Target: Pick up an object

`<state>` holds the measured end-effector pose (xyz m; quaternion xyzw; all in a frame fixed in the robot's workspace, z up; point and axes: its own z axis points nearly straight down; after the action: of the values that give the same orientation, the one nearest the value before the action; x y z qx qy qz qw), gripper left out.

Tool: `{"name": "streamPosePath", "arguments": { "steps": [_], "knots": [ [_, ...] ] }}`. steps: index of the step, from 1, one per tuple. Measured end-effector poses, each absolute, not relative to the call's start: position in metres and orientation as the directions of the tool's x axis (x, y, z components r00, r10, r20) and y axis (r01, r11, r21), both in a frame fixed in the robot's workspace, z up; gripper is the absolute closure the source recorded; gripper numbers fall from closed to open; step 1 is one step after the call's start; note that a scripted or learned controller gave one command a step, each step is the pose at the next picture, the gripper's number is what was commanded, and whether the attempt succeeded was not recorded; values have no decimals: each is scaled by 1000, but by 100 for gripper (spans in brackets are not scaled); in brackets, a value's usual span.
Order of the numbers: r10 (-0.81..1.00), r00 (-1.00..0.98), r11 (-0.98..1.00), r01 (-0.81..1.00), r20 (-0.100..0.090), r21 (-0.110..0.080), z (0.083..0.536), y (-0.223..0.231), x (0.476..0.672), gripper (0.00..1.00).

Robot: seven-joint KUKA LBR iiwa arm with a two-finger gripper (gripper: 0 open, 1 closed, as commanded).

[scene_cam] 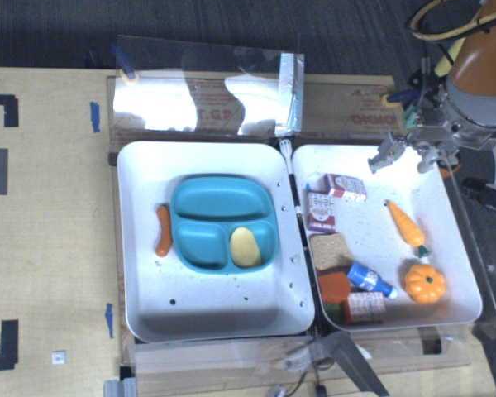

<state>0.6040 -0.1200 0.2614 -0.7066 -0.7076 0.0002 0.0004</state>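
Note:
The right bin (455, 213) holds a toy carrot (405, 224), a small orange pumpkin (424, 283), a purple and white carton (345, 188), a red and white carton (321, 209), a slice of bread (331, 251), a blue bottle (370, 278), a red block (334, 286) and a labelled can (364, 307). My gripper (405, 159) hangs over this bin's far right corner, open, with nothing between its fingers. It is up and to the right of the carrot and apart from every object.
The left bin (140, 288) carries a blue divided plate (223, 222) with a yellow oval fruit (245, 246) in one compartment. An orange sausage (162, 230) lies left of the plate. A clear upright panel (207, 98) stands behind the bins.

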Motion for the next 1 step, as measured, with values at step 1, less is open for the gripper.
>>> {"name": "streamPosePath", "arguments": {
  "steps": [1],
  "knots": [
    [999, 40, -40, 999, 1, -13, 126, -188, 582, 0]
  ]
}}
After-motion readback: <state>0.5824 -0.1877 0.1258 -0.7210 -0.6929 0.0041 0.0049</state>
